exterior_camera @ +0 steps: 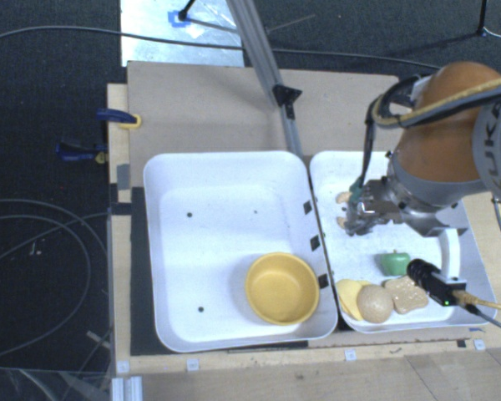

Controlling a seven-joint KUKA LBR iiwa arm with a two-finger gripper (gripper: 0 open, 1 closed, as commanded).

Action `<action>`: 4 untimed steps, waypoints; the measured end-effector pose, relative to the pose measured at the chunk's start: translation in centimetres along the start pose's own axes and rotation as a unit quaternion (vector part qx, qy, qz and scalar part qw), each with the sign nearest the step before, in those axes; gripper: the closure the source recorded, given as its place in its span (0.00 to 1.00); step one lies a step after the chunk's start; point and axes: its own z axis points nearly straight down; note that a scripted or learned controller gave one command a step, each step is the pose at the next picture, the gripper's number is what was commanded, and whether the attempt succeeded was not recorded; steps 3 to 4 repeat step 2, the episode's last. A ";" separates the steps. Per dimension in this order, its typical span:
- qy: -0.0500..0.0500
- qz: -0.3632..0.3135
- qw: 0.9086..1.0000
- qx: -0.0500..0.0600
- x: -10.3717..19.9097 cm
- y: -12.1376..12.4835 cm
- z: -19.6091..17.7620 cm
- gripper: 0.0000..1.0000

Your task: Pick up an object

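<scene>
My gripper hangs low over the upper left part of the right bin. Its two tan-tipped fingers stand apart, with only white bin floor showing between them, so it is open and holds nothing. Down at the near end of that bin lie a small green object, a yellow piece, a round tan object and a flat tan piece. All of them sit below and to the right of the gripper, apart from it. A yellow bowl rests upright in the near right corner of the left bin.
The orange-and-grey arm covers the right bin's far right part. A black connector with a cable lies over that bin's near right rim. A slanted grey pole crosses above the bench. Blue and yellow clamps grip the left edge.
</scene>
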 end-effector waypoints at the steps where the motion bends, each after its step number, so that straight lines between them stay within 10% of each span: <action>1: 0.000 -0.001 1.000 0.000 5.3 -1.1 0.1 1.00; 2: 0.000 -0.001 1.000 0.000 9.9 -1.9 1.0 1.00; 4: 0.000 -0.001 1.000 0.000 9.9 -1.9 1.0 1.00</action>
